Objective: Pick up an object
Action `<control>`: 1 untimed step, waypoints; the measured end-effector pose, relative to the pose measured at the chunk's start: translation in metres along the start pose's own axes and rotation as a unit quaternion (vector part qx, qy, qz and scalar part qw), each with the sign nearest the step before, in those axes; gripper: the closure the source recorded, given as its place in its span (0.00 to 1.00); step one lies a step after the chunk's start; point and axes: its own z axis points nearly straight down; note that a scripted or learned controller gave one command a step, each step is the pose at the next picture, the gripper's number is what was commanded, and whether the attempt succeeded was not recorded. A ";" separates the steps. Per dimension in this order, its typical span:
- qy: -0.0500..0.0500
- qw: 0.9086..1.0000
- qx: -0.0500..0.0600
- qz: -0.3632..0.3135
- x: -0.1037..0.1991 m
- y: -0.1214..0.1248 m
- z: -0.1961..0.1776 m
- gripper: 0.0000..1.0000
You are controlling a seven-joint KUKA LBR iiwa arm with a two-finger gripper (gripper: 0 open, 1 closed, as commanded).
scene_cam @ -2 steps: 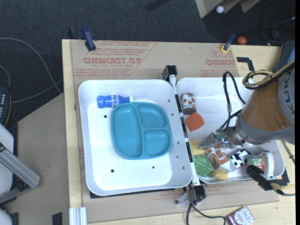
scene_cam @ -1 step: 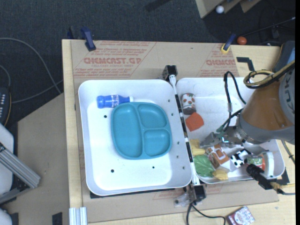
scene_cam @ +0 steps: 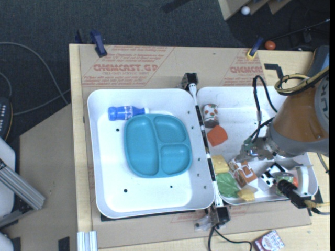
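In the right bin (scene_cam: 230, 95) the gripper (scene_cam: 250, 156) hangs low over a heap of small items — a brown-and-white pack (scene_cam: 244, 173), green piece (scene_cam: 226, 184), orange block (scene_cam: 217, 135). Whether it grips anything I cannot tell. The left bin (scene_cam: 104, 156) holds a blue tray (scene_cam: 157, 144) and bottle (scene_cam: 124, 112).

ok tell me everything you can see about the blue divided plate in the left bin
The teal-blue plastic-looking divided plate is a rounded rectangle with three compartments: one long section on its left and two smaller ones on its right. It lies flat and face up, turned slightly askew, near the middle of the left white bin. Its compartments hold nothing. A small blue bottle with a white cap lies against or just beside its upper-left edge.
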 end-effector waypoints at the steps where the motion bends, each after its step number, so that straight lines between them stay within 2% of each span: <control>1: 0.000 1.000 0.001 0.000 0.000 -0.001 0.000 0.00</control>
